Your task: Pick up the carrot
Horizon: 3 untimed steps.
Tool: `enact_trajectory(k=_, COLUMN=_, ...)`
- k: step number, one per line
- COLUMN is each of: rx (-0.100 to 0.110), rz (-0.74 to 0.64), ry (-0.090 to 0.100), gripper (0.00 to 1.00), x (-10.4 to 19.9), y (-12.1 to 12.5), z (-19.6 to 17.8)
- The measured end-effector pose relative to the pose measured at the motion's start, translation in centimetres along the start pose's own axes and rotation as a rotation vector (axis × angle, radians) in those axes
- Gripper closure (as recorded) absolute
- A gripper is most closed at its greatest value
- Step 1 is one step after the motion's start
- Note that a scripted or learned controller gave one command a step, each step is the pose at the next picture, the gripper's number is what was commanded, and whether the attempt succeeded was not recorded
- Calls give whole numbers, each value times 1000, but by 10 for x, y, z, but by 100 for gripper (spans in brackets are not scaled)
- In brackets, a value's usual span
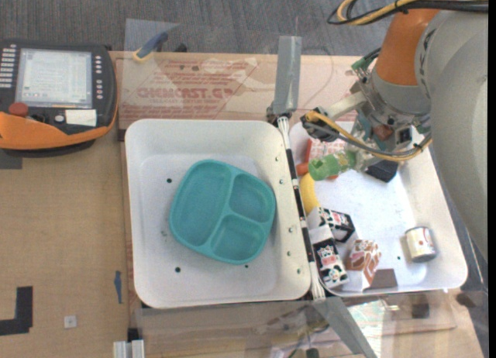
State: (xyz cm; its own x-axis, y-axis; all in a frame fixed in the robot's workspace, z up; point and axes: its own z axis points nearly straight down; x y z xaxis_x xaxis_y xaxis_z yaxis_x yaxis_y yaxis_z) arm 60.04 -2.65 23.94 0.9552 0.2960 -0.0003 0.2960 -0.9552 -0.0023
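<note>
The carrot (332, 165) appears as a green leafy piece with an orange-red end, lying at the upper left of the right bin (434, 271) near the divider. My gripper (380, 164) hangs below the orange-banded wrist, just right of the green piece and close above the bin floor. The wrist and yellow cables cover most of it. I cannot make out whether the carrot is touched.
A yellow banana-like piece (308, 192) lies along the divider below the carrot. Black-and-white cartons (333, 228), a brown-and-white packet (363, 256) and a silver can (419, 242) sit in the right bin's front half. The left bin (147, 271) holds a teal divided plate (223, 211).
</note>
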Motion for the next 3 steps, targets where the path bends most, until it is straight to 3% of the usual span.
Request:
enact_trajectory(k=1, rx=1, rz=-707, ry=-3, gripper=100, x=-2, y=-36, z=17)
enact_trajectory(k=2, rx=1, rz=-818, ry=-3, gripper=100, x=-43, y=-27, z=45)
enact_trajectory(k=3, rx=1, rz=-1008, ry=-2, gripper=100, x=-102, y=-47, z=56)
